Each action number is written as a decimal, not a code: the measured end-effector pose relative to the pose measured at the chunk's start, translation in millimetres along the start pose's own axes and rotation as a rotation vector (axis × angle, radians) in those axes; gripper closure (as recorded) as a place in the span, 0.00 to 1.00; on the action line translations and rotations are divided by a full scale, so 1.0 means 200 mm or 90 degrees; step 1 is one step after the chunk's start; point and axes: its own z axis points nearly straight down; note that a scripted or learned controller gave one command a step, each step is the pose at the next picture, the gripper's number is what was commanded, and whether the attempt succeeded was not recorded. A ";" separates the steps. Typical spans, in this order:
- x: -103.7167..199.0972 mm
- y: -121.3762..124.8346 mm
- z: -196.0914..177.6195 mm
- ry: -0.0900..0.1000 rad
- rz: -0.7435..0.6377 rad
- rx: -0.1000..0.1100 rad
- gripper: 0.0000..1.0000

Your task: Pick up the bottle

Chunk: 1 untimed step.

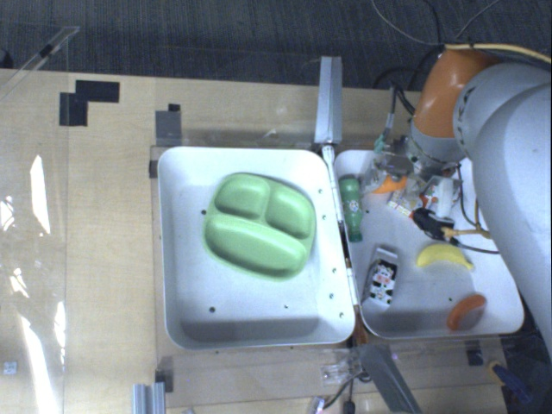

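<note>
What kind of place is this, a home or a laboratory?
Probably a robotics laboratory: a grey arm reaches over two white bins on a wooden bench, with loose cables behind.

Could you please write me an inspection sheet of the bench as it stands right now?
Surface: two white bins side by side, left bin, right bin.
Job's things: green bottle lying along right bin's left wall.
Clutter: green divided tray in left bin; banana, orange object, small dark card in right bin.
Grippers: gripper low over right bin's far end, beside the bottle.
Cables: black wires behind arm.
Surroundings: wooden bench, dark floor.
</note>
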 end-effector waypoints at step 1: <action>-0.03 -0.45 0.00 0.005 0.185 -0.031 0.00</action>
